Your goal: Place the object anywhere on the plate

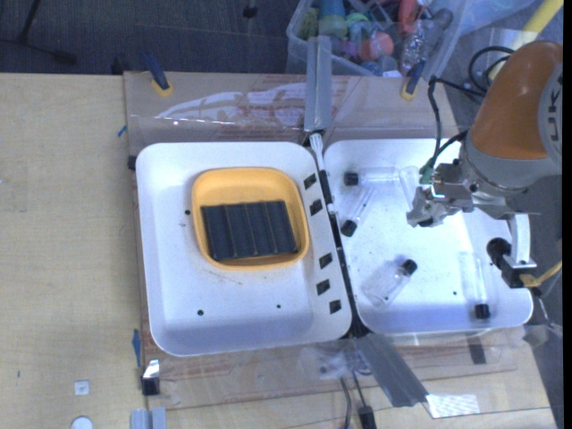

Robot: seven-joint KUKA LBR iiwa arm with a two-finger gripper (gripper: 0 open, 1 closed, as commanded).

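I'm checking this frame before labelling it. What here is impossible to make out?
- Gripper, camera view: too small and blurred to tell whether its fingers are open or shut.
- Clear vials in the right bin: transparent against white, so their outlines and number are uncertain.
- Arm: cut off by the right edge.
- Dark slab on the yellow plate: material unclear.

plate (pixel 207 190) — yellow | slab (pixel 249 230) on it — dark grey, ribbed | bins (pixel 170 320) — white | vials (pixel 390 279) — clear, black caps

Clear black-capped vial (pixel 391 278) flat in right bin; yellow plate (pixel 207 189) left.
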